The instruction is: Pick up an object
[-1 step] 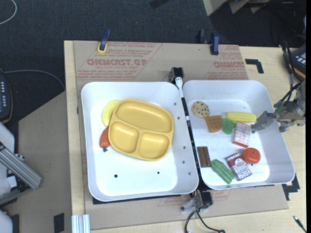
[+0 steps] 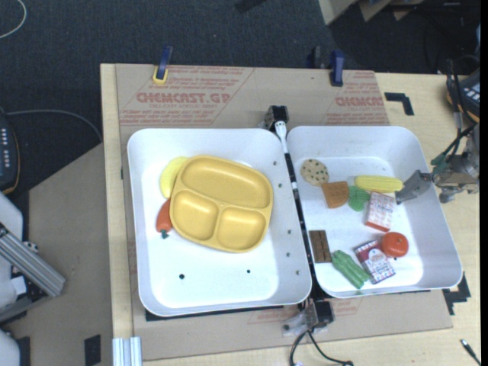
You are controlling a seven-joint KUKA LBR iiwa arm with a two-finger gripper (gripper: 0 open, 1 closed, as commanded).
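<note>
Tool (image 2: 418,183) at the right bin's (image 2: 427,273) edge — grip state unreadable (blurred); yellow tray (image 2: 221,203) hides a carrot (image 2: 164,218).

Tray (image 2: 221,203) in left bin (image 2: 145,227)

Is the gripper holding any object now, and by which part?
Nothing is held: the grey two-finger gripper hangs at the right white bin's edge, with no object between its fingers.
</note>
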